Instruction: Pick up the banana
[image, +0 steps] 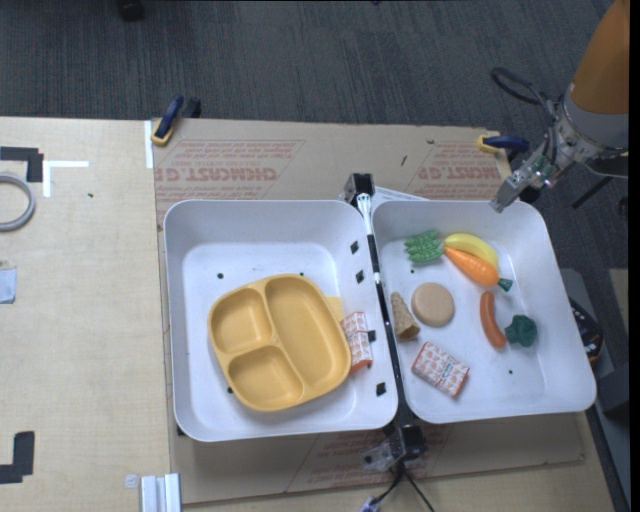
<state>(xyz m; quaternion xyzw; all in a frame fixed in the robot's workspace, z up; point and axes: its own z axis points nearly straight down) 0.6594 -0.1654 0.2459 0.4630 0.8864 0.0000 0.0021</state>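
1. Progress: nothing of the pick is done yet, as far as I can judge. The banana lies untouched in the right bin, near its back wall, just behind the carrot and touching it. The approach, the grasp and the lift are all left.
2. Left bin: one yellow divided plate with three compartments, and one small red-and-white packet at the plate's right edge.
3. Right bin, left part: one brown wedge, one green leafy piece, one round tan biscuit, one red-and-white carton.
4. Right bin, right part: one banana, one carrot, one sausage, one broccoli floret.
5. The pincer hangs above the back right corner of the right bin, apart from the banana and to its right. It carries nothing; whether it is spread or closed I cannot tell.
6. On the desk, far left: one ring of tape, part cut off by the frame.
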